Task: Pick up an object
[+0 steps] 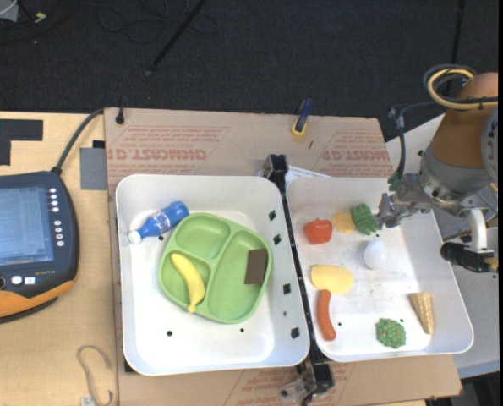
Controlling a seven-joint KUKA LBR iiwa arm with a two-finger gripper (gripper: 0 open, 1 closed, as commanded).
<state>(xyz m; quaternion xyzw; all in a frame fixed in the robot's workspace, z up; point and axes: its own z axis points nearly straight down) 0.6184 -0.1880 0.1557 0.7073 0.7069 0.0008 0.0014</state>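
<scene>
Clearly the arm is working over the right bin (pixel 454 328), its pincer (pixel 388 212) low near the bin's far side, just beside a green broccoli-like piece (pixel 365 218); whether the pincer is wide or narrow I cannot tell from where I stand, and nothing shows between its tips. That green piece looks the likeliest target, sitting touching a small yellow item (pixel 344 222), with a red tomato-like toy (pixel 318 231) a little further left and a white egg-like ball (pixel 375 255) just nearer the front. To do this well, I'd judge the pincer should come down centred on the green piece, straddling it across its narrow way, so the yellow neighbour is not pinched along with it. Going deep enough to grip below the lumpy crown matters, since a shallow bite on a knobbly top would likely slip. A straight lift afterward keeps the egg-like ball from being knocked. The left bin (pixel 141 328), with its green plate (pixel 221 307), banana (pixel 188 280) and blue bottle (pixel 160 221), lies well apart.
</scene>
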